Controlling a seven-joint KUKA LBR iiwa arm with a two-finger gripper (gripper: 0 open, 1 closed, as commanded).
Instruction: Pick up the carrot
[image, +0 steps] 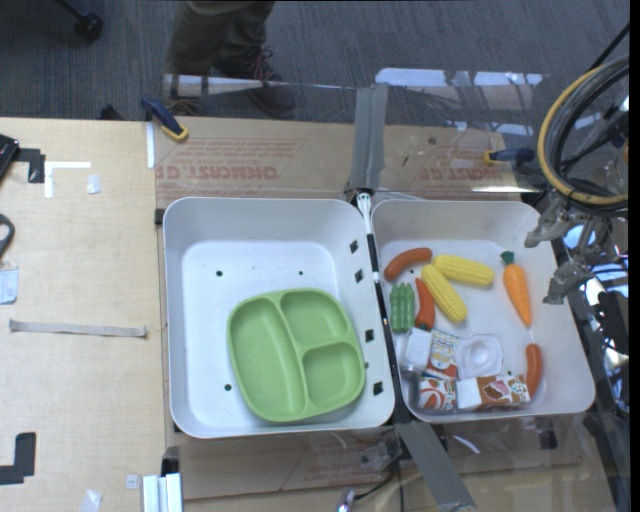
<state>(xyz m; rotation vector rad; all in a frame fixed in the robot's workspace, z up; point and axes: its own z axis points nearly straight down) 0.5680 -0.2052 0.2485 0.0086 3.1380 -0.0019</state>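
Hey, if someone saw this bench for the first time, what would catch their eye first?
Probably the green divided plate, lying alone in the left bin. Next, the jumble of toy food in the right bin: two yellow corn cobs near the middle and the orange carrot toward its right side, close to the gripper at the bin's right edge.

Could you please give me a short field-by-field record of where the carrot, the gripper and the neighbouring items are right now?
carrot: orange, green top, in right bin near its right wall
gripper: at right bin's right edge, beside carrot, not holding it
near carrot: two corn cobs to its left
left bin: holds green divided plate
task status: carrot not yet picked up
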